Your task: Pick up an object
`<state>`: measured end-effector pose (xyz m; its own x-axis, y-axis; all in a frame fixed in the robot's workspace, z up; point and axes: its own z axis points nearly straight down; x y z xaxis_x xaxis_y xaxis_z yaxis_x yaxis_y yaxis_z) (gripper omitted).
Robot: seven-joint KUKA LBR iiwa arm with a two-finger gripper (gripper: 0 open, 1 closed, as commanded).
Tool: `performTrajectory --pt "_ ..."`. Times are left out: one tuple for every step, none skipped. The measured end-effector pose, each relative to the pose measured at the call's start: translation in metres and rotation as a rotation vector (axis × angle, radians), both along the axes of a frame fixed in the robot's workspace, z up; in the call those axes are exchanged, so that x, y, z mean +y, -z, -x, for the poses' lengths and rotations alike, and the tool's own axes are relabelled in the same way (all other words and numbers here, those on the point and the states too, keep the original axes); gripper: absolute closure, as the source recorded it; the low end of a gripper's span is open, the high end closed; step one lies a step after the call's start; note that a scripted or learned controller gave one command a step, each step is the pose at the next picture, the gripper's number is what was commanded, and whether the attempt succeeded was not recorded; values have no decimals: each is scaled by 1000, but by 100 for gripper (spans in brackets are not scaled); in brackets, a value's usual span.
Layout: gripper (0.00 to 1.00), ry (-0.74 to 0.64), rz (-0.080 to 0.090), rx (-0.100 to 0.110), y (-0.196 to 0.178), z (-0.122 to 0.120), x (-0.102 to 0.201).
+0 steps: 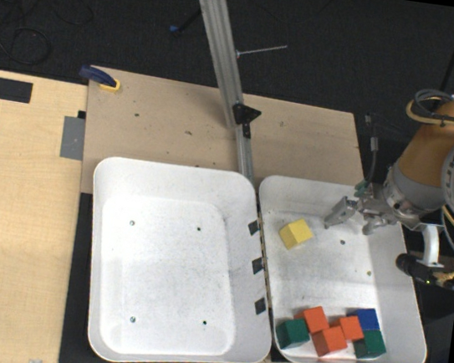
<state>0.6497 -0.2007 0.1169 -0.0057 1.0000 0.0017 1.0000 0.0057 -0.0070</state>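
Arm enters from right, orange band up; pincer low, fingers spread, nothing between.

- No text, label, brand, number or sign can be read anywhere from here.
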Motion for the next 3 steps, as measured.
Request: performTrajectory --pt "100 -2 2 -3 -13 -1 0" --pt "100 2 3 -12 -77 -3 1" --pt "100 3 2 -9 -99 -3 0"
